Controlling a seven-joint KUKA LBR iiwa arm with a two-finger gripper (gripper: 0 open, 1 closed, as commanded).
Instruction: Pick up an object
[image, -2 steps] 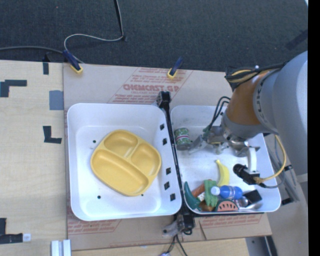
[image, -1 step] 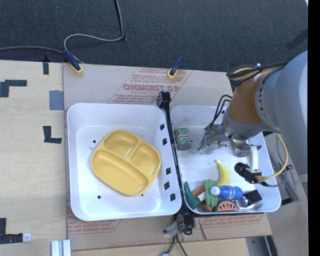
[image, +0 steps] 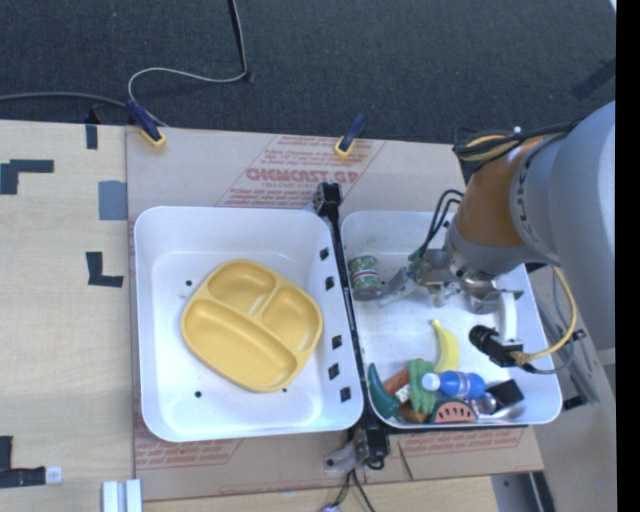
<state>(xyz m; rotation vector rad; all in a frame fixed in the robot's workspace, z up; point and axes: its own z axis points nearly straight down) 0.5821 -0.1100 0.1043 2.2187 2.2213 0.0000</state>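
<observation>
Tin (image: 364, 276) just beside tool (image: 398, 287) (left)

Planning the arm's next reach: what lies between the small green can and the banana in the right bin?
In the camera view, bare white bin floor lies between the green can and the banana; the gripper sits just right of the can.

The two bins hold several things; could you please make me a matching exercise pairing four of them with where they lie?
Things:
1. yellow divided plate
2. small can
3. banana
4. watermelon slice toy

Places:
A. right bin, by its front edge
B. left bin
C. right bin, beside the divider
D. right bin, middle

Pairs: 1-B, 2-C, 3-D, 4-A
</observation>
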